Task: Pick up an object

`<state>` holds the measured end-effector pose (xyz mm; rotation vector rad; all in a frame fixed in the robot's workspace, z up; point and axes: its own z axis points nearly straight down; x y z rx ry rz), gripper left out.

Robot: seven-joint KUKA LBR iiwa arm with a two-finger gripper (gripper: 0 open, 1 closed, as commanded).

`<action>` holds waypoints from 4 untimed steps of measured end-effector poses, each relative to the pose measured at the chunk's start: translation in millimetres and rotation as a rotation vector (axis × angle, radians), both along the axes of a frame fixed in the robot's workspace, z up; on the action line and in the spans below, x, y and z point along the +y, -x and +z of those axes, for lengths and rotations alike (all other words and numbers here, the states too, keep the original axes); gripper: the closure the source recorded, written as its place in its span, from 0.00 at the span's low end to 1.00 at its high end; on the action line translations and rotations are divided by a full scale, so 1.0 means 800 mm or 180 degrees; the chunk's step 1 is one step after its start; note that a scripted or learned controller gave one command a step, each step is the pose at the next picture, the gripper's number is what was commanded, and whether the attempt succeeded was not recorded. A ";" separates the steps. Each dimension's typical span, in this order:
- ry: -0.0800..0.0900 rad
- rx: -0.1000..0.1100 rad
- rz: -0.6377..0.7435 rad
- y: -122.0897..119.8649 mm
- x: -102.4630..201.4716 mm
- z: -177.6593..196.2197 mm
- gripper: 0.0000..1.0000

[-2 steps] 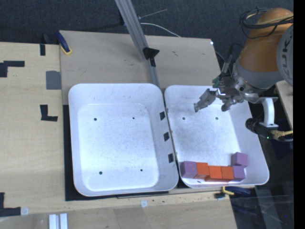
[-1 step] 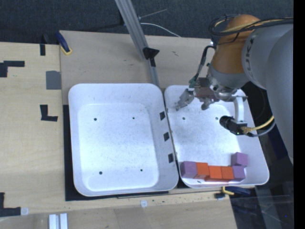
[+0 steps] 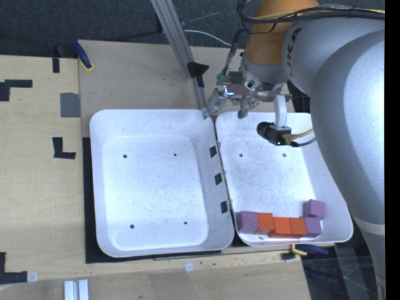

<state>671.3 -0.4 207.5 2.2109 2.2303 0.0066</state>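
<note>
Several small blocks lie along the near edge of the right bin: a purple block, an orange block, a second orange block and two more purple blocks at the right end. My gripper hangs over the far edge of the right bin, close to the wall between the bins and far from the blocks. Its two fingers stand apart and open, with nothing between them.
The left bin sits beside the right one. A slanted metal rail rises behind the bins next to the gripper. The large grey arm covers the right side of the bench. Black tape marks lie on the left.
</note>
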 end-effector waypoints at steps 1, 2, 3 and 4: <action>0.0047 0.0014 -0.0047 0.022 0.059 -0.081 0.00; 0.0093 -0.0005 -0.0065 0.036 0.066 -0.094 0.00; 0.0100 0.0021 -0.0078 0.044 0.069 -0.097 0.00; 0.0099 0.0014 -0.0079 0.043 0.069 -0.097 0.00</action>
